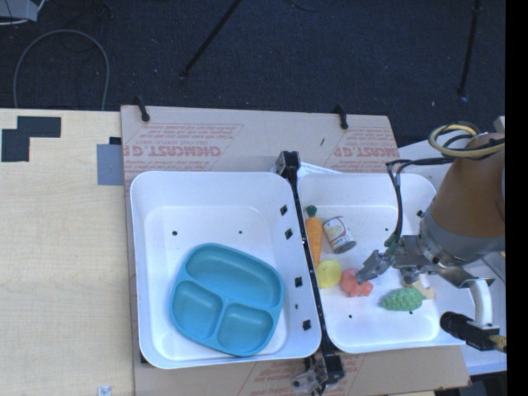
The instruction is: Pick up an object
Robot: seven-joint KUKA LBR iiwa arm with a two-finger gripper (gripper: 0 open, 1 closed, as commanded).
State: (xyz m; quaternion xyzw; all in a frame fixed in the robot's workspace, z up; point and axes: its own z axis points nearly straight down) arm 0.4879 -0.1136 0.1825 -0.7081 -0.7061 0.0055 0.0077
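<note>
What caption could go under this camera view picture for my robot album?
The end effector hovers by a red toy in the right bin, near a toy carrot, small can and green toy.

Blue tray [227, 298], orange carrot [314, 236], yellow lemon [329, 273] — white bins [157, 221].

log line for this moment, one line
arm: over right bin | gripper: above red toy, nothing seen held | nearby: yellow toy, green toy, can, carrot

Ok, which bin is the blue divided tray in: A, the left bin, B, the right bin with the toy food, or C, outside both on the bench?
A: the blue divided tray lies flat in the left bin, across the divider from the carrot and can.
</note>
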